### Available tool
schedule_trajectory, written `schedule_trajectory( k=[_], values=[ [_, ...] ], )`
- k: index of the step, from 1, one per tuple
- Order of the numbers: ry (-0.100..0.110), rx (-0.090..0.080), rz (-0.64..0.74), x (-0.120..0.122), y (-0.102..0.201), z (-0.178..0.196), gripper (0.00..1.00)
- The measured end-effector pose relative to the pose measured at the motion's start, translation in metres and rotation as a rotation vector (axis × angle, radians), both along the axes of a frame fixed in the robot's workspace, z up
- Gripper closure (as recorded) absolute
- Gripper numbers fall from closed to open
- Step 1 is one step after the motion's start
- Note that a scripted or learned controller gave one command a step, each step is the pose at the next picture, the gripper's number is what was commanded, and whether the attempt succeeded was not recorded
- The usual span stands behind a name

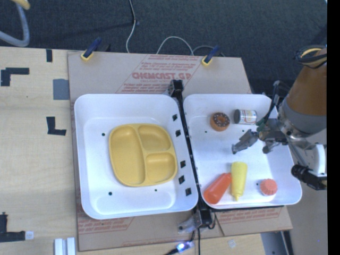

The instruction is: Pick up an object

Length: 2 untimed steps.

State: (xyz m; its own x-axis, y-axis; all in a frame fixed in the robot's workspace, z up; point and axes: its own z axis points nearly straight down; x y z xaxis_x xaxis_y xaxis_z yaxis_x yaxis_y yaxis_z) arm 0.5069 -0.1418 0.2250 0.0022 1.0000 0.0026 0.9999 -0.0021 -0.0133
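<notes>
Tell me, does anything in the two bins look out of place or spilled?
Nothing stands out. The yellow divided plate lies flat in the left bin; the small items, including the orange carrot, lie loose in the right bin, unspilled.

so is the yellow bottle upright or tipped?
Tipped. The yellow bottle lies on its side on the right bin floor, beside the orange bottle.
</notes>
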Motion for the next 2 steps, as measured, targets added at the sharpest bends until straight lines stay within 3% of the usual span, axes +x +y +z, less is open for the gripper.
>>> schedule_trajectory(
  k=[1,2],
  values=[
    [-0.011,-0.002,0.004,0.003,0.0,0.006,0.0],
    [-0.006,-0.001,0.003,0.006,-0.001,-0.058,0.0]
  ],
)
